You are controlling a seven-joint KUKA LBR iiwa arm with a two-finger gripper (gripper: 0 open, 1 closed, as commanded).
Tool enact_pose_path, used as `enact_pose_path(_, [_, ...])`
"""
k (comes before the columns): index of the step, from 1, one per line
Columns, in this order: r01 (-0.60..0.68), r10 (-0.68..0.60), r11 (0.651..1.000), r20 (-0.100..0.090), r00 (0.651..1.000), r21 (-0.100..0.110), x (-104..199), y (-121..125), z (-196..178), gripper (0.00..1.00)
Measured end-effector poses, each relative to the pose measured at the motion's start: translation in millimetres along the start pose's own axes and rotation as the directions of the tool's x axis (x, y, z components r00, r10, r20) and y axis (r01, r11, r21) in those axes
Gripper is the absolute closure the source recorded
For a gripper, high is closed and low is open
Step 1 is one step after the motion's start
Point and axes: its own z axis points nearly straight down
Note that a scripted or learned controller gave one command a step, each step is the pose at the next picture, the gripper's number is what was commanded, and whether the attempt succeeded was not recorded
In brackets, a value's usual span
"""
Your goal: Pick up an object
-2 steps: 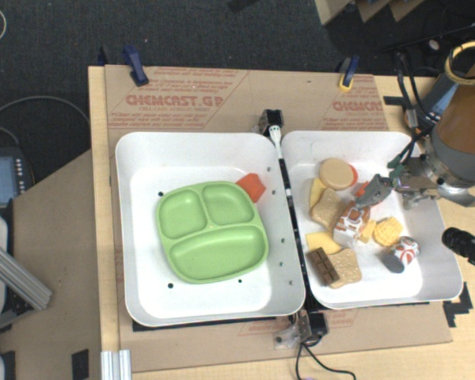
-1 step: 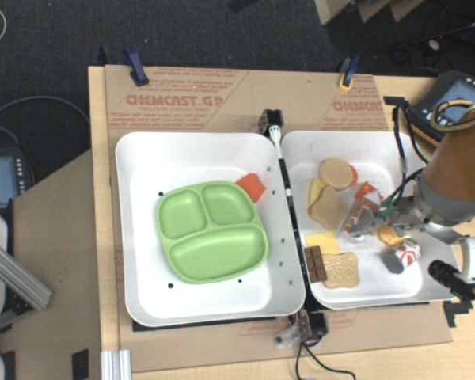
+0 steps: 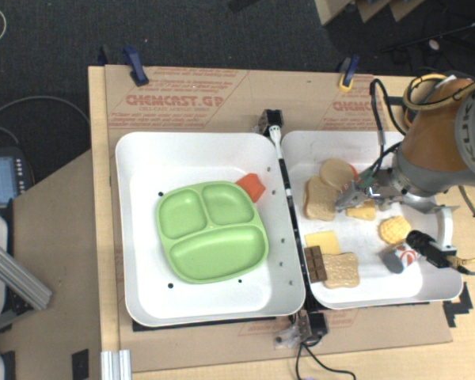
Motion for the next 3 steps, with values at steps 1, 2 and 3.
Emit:
enact_pose_path(1, [-0.001,0.001,1.000,-0.007,1.000,0.024,-65.2,59.6,14.1,0.00])
enact_pose_path(2, [0.002,-0.002,0.999,-0.008,1.000,0.032,-5.8,34.9,14.2,0.00])
enact_pose_path(3, [0.000,0.000,1.000,-0.006,1.000,0.027,-8.2,36.6,3.9,1.00])
